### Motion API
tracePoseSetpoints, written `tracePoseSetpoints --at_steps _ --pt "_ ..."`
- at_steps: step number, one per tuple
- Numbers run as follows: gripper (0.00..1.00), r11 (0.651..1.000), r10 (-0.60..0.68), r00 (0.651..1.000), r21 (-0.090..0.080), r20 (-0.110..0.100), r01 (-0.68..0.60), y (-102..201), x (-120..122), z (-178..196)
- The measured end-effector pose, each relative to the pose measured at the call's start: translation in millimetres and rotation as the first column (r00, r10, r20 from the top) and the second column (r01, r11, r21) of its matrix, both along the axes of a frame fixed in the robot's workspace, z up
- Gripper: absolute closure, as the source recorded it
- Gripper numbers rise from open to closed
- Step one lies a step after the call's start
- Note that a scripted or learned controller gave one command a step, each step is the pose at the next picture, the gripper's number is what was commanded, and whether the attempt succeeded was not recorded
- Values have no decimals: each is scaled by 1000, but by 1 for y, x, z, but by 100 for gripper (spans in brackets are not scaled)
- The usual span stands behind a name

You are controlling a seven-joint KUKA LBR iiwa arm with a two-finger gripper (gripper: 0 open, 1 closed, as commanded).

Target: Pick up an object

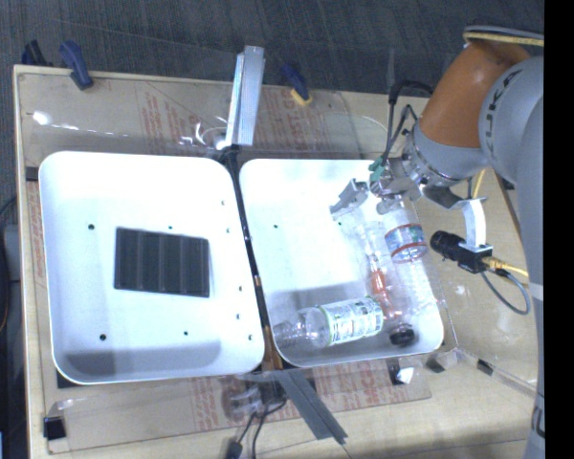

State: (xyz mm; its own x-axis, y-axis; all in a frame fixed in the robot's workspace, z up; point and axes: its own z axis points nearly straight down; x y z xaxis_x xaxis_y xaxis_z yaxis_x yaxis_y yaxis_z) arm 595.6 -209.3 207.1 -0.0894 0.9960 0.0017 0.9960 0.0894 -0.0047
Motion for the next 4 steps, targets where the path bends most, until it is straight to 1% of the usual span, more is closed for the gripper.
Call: tracePoseSetpoints --at_steps 1,2,3,4 --pt "0 997 75 997 -2 4 -75 0 -8 17" --pt "0 997 72 997 -2 4 -72 -1 -6 96" --pt "0 958 287 958 0 2 -287 0 -16 32" --pt "0 914 405 914 1 2 -405 1 17 -17"
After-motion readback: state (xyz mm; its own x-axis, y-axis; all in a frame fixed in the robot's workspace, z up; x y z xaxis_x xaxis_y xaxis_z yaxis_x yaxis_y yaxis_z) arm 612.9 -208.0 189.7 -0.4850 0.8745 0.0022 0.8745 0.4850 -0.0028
